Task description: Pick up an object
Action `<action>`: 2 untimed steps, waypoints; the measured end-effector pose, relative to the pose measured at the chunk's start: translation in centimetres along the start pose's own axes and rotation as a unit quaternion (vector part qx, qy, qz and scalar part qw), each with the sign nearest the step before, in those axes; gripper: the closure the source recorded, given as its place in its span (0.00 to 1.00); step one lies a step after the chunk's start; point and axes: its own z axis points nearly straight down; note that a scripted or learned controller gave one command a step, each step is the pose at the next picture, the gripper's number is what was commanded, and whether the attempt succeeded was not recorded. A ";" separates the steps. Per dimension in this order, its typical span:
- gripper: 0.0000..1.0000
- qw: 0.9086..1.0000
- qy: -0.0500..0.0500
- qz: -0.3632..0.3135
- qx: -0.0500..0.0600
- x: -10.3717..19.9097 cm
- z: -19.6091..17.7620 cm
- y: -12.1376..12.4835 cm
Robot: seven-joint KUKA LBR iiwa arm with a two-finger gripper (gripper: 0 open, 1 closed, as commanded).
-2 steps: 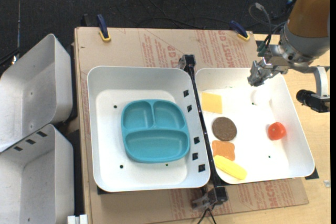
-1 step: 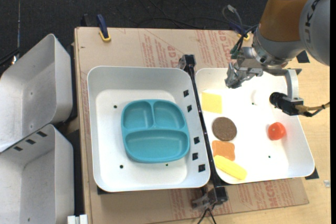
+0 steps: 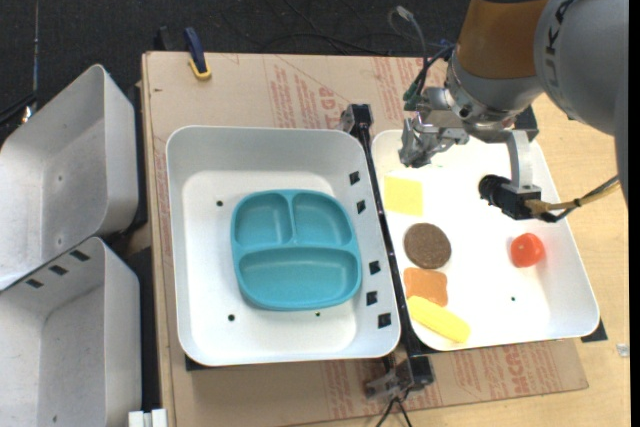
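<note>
The right bin (image 3: 560, 300) holds a flat pale yellow square (image 3: 404, 196), a brown round disc (image 3: 427, 245), an orange piece (image 3: 427, 286), a yellow oblong piece (image 3: 440, 320) and a red ball (image 3: 527, 250). My gripper (image 3: 417, 151) hangs at the bin's far left corner, just above the yellow square's far edge. Nothing shows between its fingers. A black fixture (image 3: 506, 193) on the arm sits over the middle of the bin.
The left bin (image 3: 190, 165) holds a teal divided plate (image 3: 296, 249). A black divider with clips (image 3: 373, 215) runs between the bins. Two more white bins (image 3: 60, 185) stand off the bench at the left. A yellow-handled clamp (image 3: 198, 61) grips the board's far edge.
</note>
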 end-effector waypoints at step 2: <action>1.00 1.000 0.000 0.000 0.000 9.4 1.4 0.2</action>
